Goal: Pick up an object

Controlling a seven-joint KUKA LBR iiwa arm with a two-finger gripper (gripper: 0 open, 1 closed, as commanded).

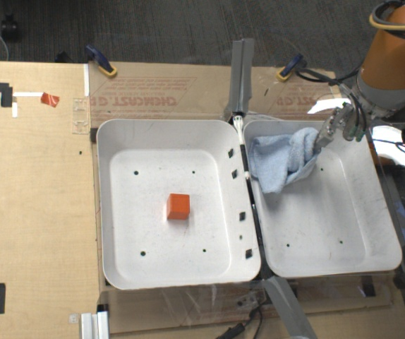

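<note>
1. Currently, I see the arm (393, 48) reaching in over the top right corner of the right bin (343, 260), with the gripper (327, 134) low at the upper right edge of the cloth (281, 159).
2. The cloth, pale blue, lies bunched in the upper left part of the right bin. One corner is drawn out and up toward the gripper, so the fabric stretches in a ridge instead of lying flat.
3. I judge from that ridge that the gripper is clenched on the cloth corner: the fabric runs straight into the fingertips. The pinch point itself is small in the view, so I treat the hold as likely, not certain.
4. The bulk of the cloth rests on the bin floor, close to the divider (243, 154) between the bins. An edge grasp like this one lifts the corner first and leaves the rest to trail.
5. A red block (178, 207) sits alone near the middle of the left bin (118, 260), well apart from the gripper and untouched.
6. Risk, in my judgement: a thin fold can slip out under the cloth's own weight on the lift.
</note>
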